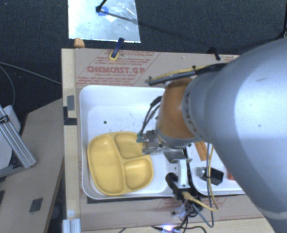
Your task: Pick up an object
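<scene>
Hovering over the left white bin, the tool is seen beside a yellow divided tray; its grip cannot be told.

Dark carpet around a cardboard-topped desk

The carpet is dark and speckled, with a shiny metal sheet lying on it. Brown cardboard with red print covers the desk; aluminium rails stand slanted at left.
</scene>
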You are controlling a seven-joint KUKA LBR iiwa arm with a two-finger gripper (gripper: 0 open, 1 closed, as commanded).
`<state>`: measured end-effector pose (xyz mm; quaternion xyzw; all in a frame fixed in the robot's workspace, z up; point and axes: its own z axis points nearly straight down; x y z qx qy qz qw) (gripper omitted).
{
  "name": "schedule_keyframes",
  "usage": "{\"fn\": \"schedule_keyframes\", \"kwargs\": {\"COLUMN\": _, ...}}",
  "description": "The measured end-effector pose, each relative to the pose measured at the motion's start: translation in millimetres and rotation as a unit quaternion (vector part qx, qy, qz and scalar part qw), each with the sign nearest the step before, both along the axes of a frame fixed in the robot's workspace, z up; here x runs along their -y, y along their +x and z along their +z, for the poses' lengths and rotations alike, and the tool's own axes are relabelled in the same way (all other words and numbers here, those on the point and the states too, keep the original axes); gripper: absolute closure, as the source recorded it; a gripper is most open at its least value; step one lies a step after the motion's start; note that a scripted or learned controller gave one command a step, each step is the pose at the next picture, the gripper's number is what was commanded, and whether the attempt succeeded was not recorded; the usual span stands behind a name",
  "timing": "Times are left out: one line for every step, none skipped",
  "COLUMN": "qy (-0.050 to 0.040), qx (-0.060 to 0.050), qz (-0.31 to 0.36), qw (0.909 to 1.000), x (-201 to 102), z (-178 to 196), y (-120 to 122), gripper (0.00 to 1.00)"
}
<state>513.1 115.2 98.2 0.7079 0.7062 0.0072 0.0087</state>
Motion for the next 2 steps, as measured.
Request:
{"fn": "schedule_keyframes", "kwargs": {"qy": 0.0013, "qx": -0.007, "qz": 0.003, "qw": 1.0, "x": -9, "z": -11, "y": 37, "gripper": 1.0}}
{"fn": "schedule_keyframes", "kwargs": {"qy": 0.0035, "qx": -0.001, "qz": 0.006, "qw": 1.0, "x": -50, "z": 138, "y": 117, "gripper": 1.0}}
